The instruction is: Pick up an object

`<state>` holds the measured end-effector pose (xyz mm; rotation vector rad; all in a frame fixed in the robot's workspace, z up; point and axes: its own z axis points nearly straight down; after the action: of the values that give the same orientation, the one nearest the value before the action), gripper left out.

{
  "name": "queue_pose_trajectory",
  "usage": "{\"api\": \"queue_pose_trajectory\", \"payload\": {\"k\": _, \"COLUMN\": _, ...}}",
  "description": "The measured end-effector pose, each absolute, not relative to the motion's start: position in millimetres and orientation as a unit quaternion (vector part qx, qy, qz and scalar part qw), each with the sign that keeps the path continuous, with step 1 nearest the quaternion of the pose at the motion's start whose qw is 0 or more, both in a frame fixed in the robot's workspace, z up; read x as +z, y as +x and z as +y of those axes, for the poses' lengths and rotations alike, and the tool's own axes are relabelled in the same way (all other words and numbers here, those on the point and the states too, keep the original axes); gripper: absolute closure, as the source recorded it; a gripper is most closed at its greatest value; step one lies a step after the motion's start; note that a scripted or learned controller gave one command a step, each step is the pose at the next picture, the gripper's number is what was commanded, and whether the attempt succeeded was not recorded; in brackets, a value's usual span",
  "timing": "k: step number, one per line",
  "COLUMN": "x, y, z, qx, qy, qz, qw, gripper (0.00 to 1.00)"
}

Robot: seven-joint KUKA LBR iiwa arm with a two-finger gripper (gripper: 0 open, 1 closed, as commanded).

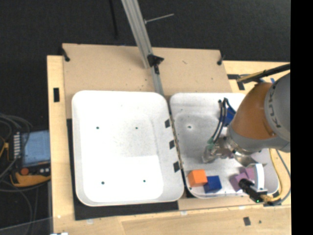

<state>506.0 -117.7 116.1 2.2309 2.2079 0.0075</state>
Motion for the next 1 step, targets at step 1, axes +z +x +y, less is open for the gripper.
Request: {"api": "queue_pose_trajectory", "payload": {"k": 1, "x": 179.4, "y": 511.6, "z": -121.7, "qx": 0.0023, "qy": 0.706, "qz": 0.708, "qw": 0.003, "gripper": 1.00}}
